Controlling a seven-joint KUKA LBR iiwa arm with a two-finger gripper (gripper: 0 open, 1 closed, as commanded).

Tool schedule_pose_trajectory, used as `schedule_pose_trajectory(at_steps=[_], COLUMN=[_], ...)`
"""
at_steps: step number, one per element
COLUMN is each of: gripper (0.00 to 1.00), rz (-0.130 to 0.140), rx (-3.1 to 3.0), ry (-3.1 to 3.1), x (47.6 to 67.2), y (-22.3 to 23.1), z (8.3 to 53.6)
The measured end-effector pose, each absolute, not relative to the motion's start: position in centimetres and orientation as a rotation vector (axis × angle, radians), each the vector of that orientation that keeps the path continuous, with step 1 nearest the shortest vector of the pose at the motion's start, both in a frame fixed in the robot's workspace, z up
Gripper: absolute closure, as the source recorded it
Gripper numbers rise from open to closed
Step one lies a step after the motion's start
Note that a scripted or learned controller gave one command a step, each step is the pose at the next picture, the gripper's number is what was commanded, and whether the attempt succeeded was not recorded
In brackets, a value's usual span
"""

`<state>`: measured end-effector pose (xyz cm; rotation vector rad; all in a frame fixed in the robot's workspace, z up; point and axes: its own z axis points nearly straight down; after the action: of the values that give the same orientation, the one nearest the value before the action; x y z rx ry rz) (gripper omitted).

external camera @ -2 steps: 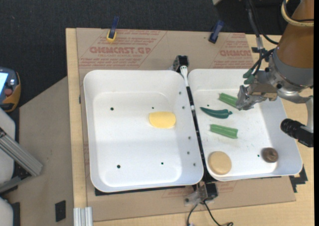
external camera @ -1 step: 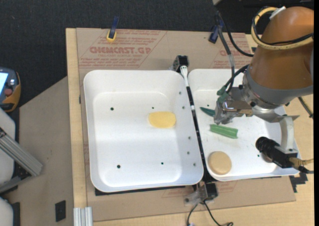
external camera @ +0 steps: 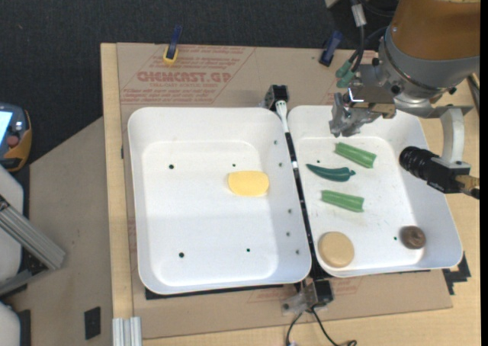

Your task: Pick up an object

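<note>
My gripper hangs over the far left part of the right bin, just above and left of a light green piece. Nothing shows between its fingers. A dark green pepper-like piece lies below that, and a second light green piece lies nearer the front. A tan round disc sits at the right bin's front left corner and a small brown round piece at its front right. A yellow oval piece lies in the left bin.
The two bins meet along a black-edged divider. A black cylindrical fitting on a white bracket overhangs the right bin's right rim. Cardboard lies under the bins, with clamps at the back edge.
</note>
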<state>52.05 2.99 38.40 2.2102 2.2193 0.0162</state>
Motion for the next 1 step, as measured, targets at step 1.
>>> schedule_pose_trajectory(at_steps=[1], gripper=[1.0], rz=[-0.011], rx=[2.229], ry=[2.223], x=[48.92], y=[1.52], z=[31.53])
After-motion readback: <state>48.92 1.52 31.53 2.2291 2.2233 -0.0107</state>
